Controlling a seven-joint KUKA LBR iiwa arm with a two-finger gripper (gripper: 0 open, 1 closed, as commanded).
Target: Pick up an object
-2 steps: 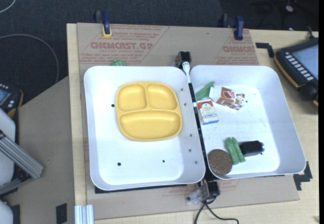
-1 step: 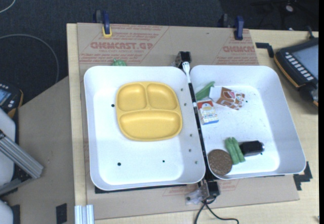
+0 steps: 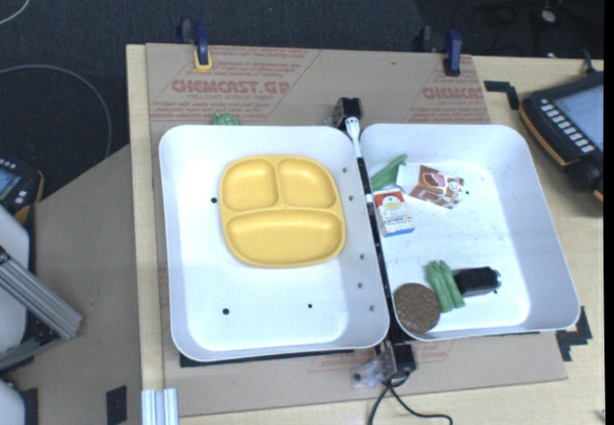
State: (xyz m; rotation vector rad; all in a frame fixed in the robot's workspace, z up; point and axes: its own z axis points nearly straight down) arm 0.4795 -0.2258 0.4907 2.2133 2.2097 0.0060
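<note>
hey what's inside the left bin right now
The left bin holds one thing: a yellow divided plate with three compartments, lying flat. Whatever lies beneath the plate is covered.

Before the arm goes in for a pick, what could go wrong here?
The green piece touches both the brown disc and the black block, so a grasp there may catch two things or knock one away. The small carton lies close to the right bin's left wall, which may block the fingers.

Two white bins [image 3: 192,318]; one yellow tray [image 3: 282,210]; six small items in right bin [image 3: 518,222].
</note>
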